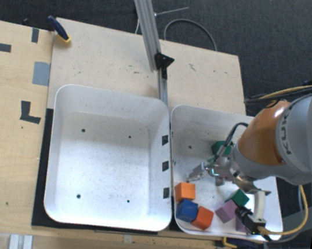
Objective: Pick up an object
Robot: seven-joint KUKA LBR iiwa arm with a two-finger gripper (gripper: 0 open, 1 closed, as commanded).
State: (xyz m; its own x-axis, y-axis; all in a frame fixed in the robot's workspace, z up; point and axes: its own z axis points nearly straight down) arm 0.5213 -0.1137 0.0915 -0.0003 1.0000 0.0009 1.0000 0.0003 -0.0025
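Note:
My gripper [208,175] hangs low over the middle of the right bin [194,121], open, with nothing between its fingers. One silver finger [198,171] points down-left and the other sits a little to the right. Just below the gripper lies an orange cube [186,191]. A blue cube [187,210] and a red-orange cube [204,218] rest by the bin's front wall. Right of them are a purple block [226,210] and a green block [241,197]. A teal piece [220,147] shows beside the wrist; I cannot tell whether it is an object or part of the tool.
The left bin [60,135] lies beside the right one, and a ridge [163,169] divides them. A slanted metal pole [146,17] rises from behind the bins. Cables [278,96] trail at the right by the arm.

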